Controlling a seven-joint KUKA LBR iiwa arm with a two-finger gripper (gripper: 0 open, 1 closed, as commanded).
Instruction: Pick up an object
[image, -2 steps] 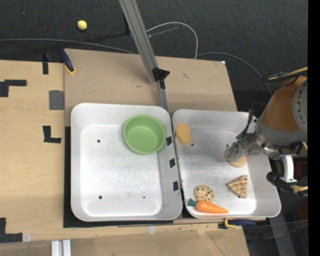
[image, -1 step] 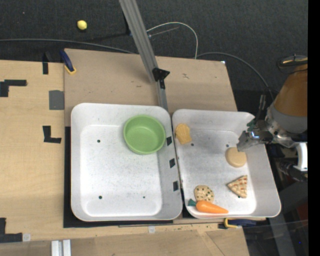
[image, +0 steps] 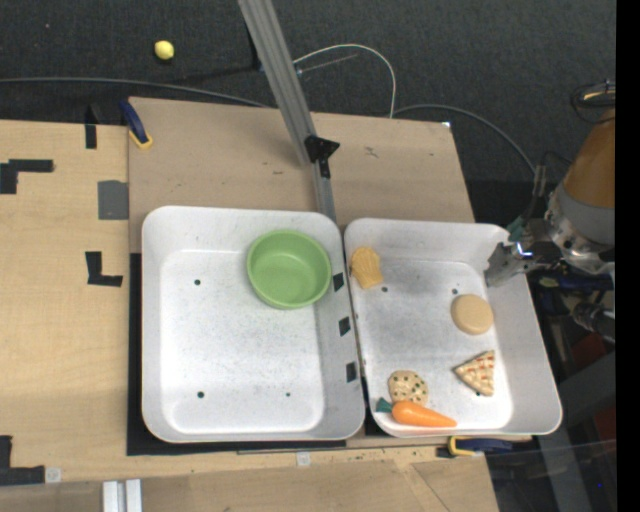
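- While the gripper (image: 505, 258) hung at the frame's right edge, over the right bin's (image: 430, 235) upper-right rim, its opening could not be told and nothing showed in it.
- The bun (image: 472, 314) lay nearest, just lower left; pizza (image: 477, 373), cookie (image: 406, 385) and carrot (image: 424, 415) lay lower.
- Approach stage, seemingly; next came descending over one object.

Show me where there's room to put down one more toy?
Most room: the left bin, bare below and left of the green bowl. In the right bin, a small gap lies between the corn piece and round bun. Its front corner is crowded: cookie, carrot, pizza slice.
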